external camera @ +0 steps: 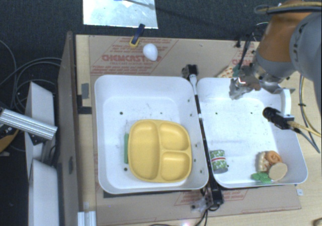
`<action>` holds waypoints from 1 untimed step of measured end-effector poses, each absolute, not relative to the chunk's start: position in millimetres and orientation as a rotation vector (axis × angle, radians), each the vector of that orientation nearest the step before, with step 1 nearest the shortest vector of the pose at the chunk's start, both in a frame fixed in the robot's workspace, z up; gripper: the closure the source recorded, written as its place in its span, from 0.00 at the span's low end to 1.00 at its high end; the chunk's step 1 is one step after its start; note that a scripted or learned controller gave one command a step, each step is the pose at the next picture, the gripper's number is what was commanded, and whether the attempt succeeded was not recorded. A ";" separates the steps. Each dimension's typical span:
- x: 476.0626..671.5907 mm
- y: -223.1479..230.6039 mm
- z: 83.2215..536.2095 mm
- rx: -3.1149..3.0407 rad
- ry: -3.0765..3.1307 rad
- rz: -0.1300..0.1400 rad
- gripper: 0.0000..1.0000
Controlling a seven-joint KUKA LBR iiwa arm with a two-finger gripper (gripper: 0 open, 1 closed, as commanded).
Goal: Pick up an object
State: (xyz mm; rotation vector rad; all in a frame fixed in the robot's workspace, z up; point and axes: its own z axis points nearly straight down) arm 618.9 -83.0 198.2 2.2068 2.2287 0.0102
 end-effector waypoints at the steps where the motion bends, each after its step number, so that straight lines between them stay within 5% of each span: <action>1: 617.0 -86.4 207.7 2.209 2.228 0.007 1.00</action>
